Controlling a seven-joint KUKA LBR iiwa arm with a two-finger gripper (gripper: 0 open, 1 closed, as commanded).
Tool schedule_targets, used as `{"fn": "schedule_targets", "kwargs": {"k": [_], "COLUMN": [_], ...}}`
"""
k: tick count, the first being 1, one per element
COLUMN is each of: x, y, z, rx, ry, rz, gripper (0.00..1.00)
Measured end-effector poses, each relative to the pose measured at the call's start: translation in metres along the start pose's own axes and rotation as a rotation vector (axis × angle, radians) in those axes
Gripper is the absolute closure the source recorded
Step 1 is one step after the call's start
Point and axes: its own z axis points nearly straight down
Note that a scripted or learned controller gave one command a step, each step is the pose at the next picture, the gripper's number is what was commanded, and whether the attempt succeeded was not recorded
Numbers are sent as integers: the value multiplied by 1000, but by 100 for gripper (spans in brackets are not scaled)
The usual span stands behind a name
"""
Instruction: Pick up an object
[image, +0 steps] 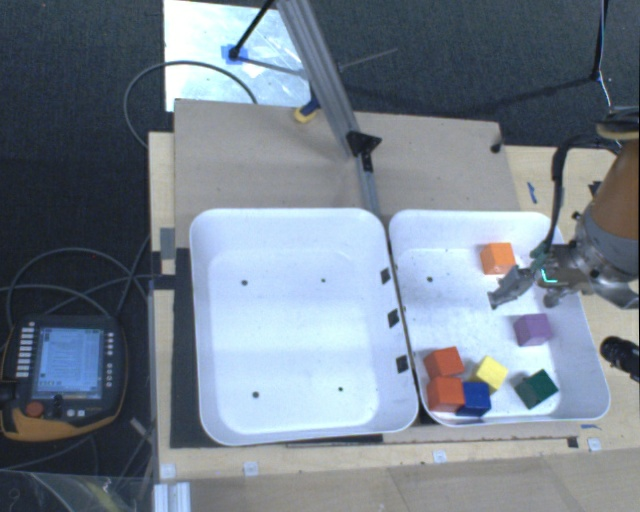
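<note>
My gripper (512, 285) hangs over the right bin (420, 235), reaching in from the right edge. It sits between an orange block (497, 258) just above it and a purple block (532, 328) just below it, and I see no block in it. Along the bin's front lie two red-orange blocks (444, 361) (446, 392), a yellow block (491, 372), a blue block (476, 396) and a green block (537, 388), the first four bunched together.
The left bin (290, 320) lies beside the right one, sharing a ridge in the middle. A grey pole (330, 80) slants across the back of the bench. A teach pendant (62, 375) lies on the floor to the left.
</note>
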Motion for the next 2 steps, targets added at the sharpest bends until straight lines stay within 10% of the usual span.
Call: {"fn": "schedule_targets", "kwargs": {"k": [2], "x": [0], "y": [5], "z": [106], "rx": [3], "ry": [0], "rz": [1], "gripper": [0]}}
